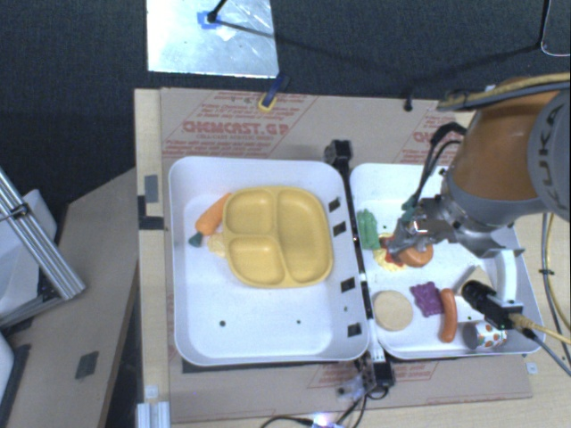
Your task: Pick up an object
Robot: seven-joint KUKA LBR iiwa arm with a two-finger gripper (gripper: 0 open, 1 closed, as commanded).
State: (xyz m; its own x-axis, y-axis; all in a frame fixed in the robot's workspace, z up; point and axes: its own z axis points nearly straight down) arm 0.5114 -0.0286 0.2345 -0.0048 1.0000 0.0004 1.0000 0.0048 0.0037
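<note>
Hovering low in the right bin [508,266], the gripper [408,239] is sitting right over an orange toy [417,257] with a yellow piece [387,259] just beside it; can't tell its state. Relative to that orange toy: green piece [367,227] lying up-left, round tan disc [393,309] below, purple piece [426,298] and orange sausage [448,315] lower right. Yellow divided plate [273,236] and carrot [211,215] are resting in the left bin [259,328].
</note>
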